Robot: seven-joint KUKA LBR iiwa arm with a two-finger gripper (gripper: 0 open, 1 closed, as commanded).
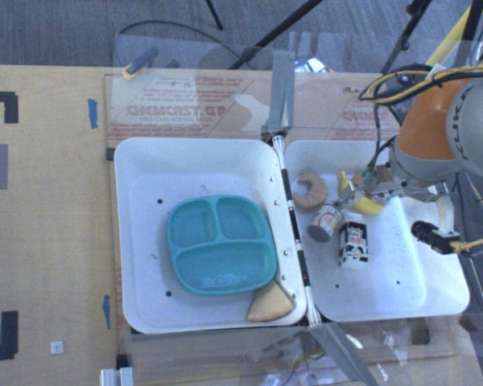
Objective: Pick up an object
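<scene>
Camera view, looking down at a slant: we find the gripper (362, 190) low in the right bin (402, 284), near its far wall, the arm coming in from the right under its orange band. How far its fingers stand apart we cannot tell; cables and the wrist body blur them, and nothing shows clearly between them. Just beside the tip, on the near side, lies a small yellow piece (369, 207), the closest candidate, touching or nearly so. Further out to the left sits a tan ring-shaped toy (311, 190); down and left of the tip a small can (325, 223) lies tipped on its side, its long axis slanting back toward the fingers; beside it a black-and-white carton (353, 243). We judge the yellow piece the likeliest target. The bin floor is flat and white, with open room toward the near wall. The left bin (137, 240) holds a teal divided plate (222, 244) and a tan wedge (270, 305), well apart from the fingers.
</scene>
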